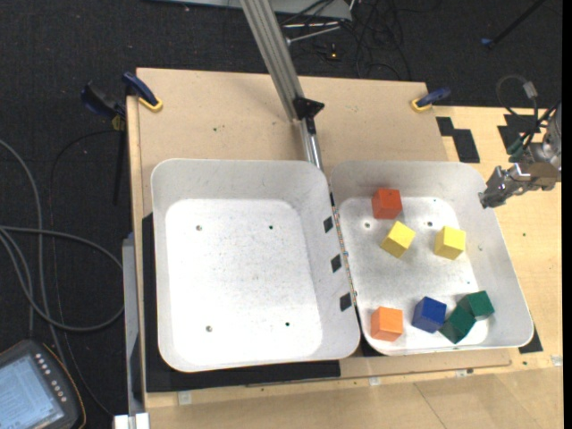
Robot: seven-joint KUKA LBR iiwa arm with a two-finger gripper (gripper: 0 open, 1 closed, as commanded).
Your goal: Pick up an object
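Blocks in R bin: 2 orange, 2 yellow, 1 blue, 2 green.

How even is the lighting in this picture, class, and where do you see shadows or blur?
Camera view: the light is soft and even, with no glare on the white bins; each cube, like the blue cube, casts only a faint shadow; the cubes look sharp, while the gripper at the right edge looks slightly blurred.
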